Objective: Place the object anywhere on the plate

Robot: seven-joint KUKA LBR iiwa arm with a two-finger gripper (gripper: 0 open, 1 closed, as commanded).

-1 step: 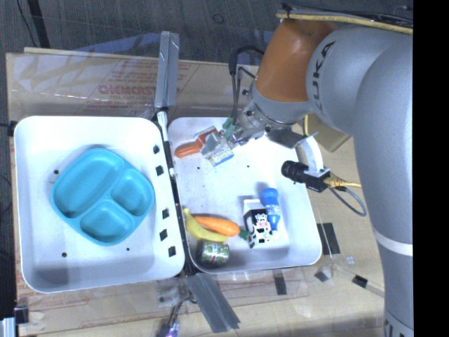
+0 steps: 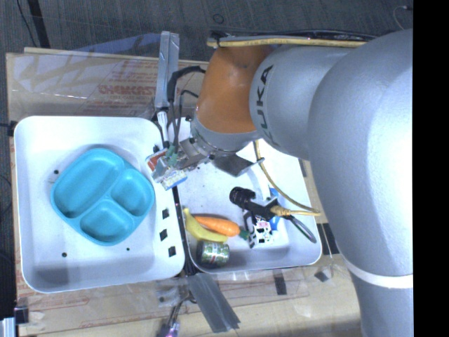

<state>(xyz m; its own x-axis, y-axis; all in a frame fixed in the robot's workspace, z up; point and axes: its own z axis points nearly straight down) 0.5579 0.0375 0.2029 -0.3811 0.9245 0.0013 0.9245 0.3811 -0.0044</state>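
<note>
A blue divided plate (image 2: 104,194) lies in the left white bin (image 2: 42,258). My gripper (image 2: 168,164) hangs over the rim between the two bins, just off the plate's right edge. A small colourful item (image 2: 163,168), with red, green and pale blue on it, sits right at the gripper's tip; whether it is gripped I cannot tell. In the right bin (image 2: 302,255) an orange carrot (image 2: 217,225) rests on a yellow banana (image 2: 192,225), with a green can (image 2: 212,253) in front of them.
The grey arm with its orange band (image 2: 231,97) covers the back and right side of the right bin. Wooden bench (image 2: 84,76) shows behind the bins. A grey bar (image 2: 167,69) stands upright behind the divider.
</note>
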